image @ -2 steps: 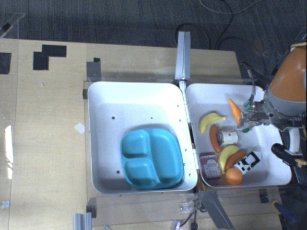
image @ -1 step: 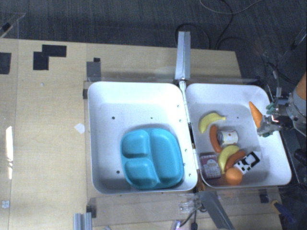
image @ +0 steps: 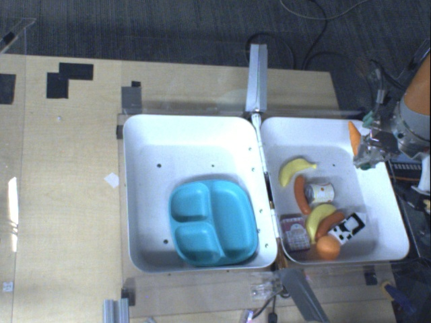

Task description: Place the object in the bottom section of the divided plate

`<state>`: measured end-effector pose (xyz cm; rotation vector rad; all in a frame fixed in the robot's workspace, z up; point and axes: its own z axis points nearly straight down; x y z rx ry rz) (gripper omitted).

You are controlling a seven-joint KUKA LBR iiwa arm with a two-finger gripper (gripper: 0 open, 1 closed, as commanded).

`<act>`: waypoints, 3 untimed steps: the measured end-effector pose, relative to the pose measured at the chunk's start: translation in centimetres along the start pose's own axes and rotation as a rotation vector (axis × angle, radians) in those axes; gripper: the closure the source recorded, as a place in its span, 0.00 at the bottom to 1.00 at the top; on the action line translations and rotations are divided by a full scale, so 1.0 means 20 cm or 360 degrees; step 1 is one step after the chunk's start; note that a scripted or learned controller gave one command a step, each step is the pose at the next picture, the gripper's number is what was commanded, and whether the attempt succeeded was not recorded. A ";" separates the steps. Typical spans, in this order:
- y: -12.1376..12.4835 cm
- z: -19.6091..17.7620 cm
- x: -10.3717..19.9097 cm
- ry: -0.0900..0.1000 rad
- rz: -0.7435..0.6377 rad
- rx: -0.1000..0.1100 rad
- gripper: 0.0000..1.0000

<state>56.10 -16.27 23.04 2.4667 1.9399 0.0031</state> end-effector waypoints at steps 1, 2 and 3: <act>-0.17 -0.19 -0.05 0.0000 0.0242 -0.0001 1.00; -0.30 0.24 0.20 0.0001 0.0144 0.0005 1.00; -0.09 0.52 0.25 0.0009 -0.0057 -0.0052 1.00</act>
